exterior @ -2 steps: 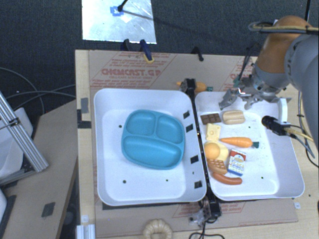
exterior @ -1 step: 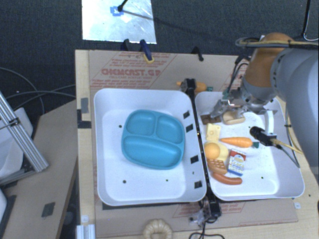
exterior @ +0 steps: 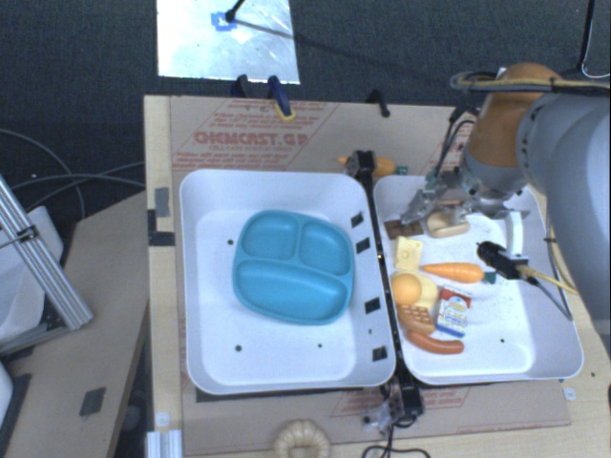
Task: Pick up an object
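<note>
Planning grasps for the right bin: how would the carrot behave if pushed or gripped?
The carrot looks like smooth moulded plastic, so probably stiff, light and somewhat slippery. Its round, tapered body would likely roll in a curve if nudged sideways, and may squirt toward its thin end.

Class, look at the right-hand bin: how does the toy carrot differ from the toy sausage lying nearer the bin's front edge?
The carrot is orange and tapers to a point, with a green tip at its thick end; the sausage is reddish-brown and rounded at both ends. The carrot lies alone on bare bin floor, while the sausage lies up against a small red and white packet. Both are long, slim toy foods lying roughly crosswise in the right bin.
</note>
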Controlling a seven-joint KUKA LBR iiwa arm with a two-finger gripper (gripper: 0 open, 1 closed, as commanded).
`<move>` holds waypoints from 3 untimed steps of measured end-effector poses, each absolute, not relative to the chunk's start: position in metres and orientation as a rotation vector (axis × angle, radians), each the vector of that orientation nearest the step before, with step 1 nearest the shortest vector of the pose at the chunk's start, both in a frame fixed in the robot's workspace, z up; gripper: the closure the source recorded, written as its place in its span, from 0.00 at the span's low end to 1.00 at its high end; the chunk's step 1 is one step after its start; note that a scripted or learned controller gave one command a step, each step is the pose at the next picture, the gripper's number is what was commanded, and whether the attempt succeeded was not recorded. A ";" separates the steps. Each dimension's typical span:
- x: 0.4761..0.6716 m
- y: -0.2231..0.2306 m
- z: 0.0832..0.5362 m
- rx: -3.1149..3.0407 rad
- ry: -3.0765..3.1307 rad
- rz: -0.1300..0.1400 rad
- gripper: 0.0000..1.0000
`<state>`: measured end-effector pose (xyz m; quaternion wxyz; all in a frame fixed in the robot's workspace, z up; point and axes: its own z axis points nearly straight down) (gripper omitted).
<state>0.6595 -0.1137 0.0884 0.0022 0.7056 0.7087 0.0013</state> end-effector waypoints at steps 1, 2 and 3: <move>0.662 -0.113 0.102 2.208 2.222 0.015 1.00; 0.672 -0.110 0.150 2.211 2.223 0.008 1.00; 0.667 -0.109 0.213 2.210 2.223 0.009 1.00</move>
